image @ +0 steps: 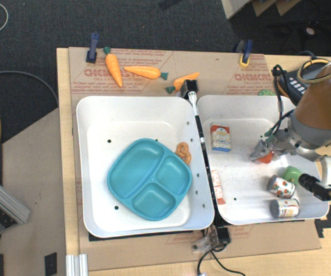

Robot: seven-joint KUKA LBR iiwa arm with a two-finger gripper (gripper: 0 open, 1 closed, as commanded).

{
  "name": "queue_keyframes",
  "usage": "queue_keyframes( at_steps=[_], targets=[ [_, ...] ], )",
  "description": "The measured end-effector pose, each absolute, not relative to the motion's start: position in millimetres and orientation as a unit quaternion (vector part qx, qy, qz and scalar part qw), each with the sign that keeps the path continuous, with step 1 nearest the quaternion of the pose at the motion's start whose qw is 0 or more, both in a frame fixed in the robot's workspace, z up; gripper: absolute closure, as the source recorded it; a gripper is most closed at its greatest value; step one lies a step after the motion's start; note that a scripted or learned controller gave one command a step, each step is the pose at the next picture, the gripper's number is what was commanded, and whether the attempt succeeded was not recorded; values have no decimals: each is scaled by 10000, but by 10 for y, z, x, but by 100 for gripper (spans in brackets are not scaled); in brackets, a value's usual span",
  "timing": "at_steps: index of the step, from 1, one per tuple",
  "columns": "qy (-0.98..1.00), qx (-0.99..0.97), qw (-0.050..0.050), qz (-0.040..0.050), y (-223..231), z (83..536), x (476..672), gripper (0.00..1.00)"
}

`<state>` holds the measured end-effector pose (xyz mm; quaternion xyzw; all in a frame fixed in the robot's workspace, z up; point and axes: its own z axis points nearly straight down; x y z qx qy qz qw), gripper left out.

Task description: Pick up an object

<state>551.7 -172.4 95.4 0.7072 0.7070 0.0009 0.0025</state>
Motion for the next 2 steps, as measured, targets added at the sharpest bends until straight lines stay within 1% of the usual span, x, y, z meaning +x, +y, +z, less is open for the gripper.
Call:
queue_keyframes(
  at_steps=[1, 2],
  targets=[
    [7113, 7028, 35, 53, -769, 1911, 5779, 100],
    [7101, 7041, -1, 22, -84, 2050, 5702, 100]
  ],
)
